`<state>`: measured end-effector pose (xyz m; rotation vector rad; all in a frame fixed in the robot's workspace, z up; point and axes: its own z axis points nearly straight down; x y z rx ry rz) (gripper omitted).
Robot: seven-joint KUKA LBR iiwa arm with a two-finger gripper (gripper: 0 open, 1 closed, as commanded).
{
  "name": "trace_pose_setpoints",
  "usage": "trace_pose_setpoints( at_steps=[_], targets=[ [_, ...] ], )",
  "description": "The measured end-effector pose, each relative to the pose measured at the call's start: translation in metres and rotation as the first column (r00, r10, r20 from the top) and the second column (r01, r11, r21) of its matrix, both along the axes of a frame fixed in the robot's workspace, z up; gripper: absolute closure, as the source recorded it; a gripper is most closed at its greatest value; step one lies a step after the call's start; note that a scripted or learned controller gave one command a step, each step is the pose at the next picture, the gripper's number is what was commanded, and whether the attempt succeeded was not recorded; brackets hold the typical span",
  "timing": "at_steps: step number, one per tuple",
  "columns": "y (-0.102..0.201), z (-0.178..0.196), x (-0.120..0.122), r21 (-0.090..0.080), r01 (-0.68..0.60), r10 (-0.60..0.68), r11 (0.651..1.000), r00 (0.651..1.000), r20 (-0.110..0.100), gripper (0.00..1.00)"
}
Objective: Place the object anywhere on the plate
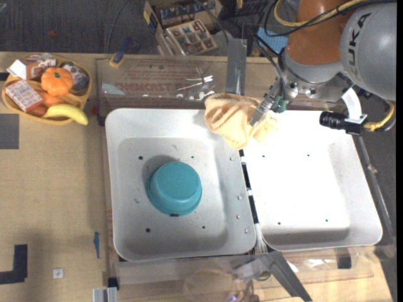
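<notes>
Cloth [234,122] hangs pinched in pincer [259,113], above bins' seam.

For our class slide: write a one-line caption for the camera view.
Gripper lifts a yellow cloth over the bins' far edge; teal plate waits.

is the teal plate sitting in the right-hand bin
No, the teal plate sits in the left bin, beside the right bin.
</notes>
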<state>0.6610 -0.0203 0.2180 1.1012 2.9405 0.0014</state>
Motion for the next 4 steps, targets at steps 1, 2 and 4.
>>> trace_pose_setpoints(
  at_steps=[1,2,4],
  targets=[
    [0.051,0.013,-0.004,-0.002,-0.386,0.386,0.922,0.922,0.004,1.0],
    [0.102,0.002,-0.012,-0.001,-0.655,0.655,0.755,0.755,0.002,1.0],
    [0.154,0.008,-0.019,-0.003,-0.658,0.658,0.753,0.753,0.007,0.0]
  ],
)
